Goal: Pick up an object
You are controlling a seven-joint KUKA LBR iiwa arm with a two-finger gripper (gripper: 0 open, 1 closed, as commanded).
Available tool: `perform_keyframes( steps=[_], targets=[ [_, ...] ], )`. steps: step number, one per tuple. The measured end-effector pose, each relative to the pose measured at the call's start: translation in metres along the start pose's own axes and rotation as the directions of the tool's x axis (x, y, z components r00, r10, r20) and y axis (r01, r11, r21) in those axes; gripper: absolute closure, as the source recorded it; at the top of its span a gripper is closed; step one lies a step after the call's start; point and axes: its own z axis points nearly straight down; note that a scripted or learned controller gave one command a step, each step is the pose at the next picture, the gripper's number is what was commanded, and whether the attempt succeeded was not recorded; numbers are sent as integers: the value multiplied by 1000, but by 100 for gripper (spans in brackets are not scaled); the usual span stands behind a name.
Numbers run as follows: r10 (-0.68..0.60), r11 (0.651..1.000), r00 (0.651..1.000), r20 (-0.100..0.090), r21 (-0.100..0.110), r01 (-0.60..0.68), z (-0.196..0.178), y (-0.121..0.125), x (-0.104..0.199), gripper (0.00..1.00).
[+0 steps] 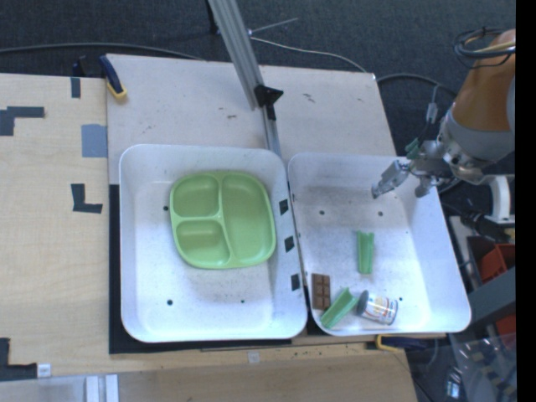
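The right bin (435, 224) holds a green stick (365, 251) near its middle, a second green wedge-shaped piece (337, 307) at the front, a brown chocolate-like bar (321, 290) beside it, and a small jar (378, 308) lying on its side. My gripper (403, 178) hangs over the bin's far right part, up and to the right of the green stick. Its two grey fingers are spread apart with nothing between them.
The left bin (142, 249) carries a light green divided plate (223, 219). A metal pole (239, 40) slants across the bench behind the bins. A blue and yellow tool (113, 78) lies at the bench's far left. Cables run along the back.
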Motion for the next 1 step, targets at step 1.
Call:
perform_keyframes(
  steps=[1],
  targets=[
    [0,1000,1000,0,0,0,0,0,0,0]
  ],
)
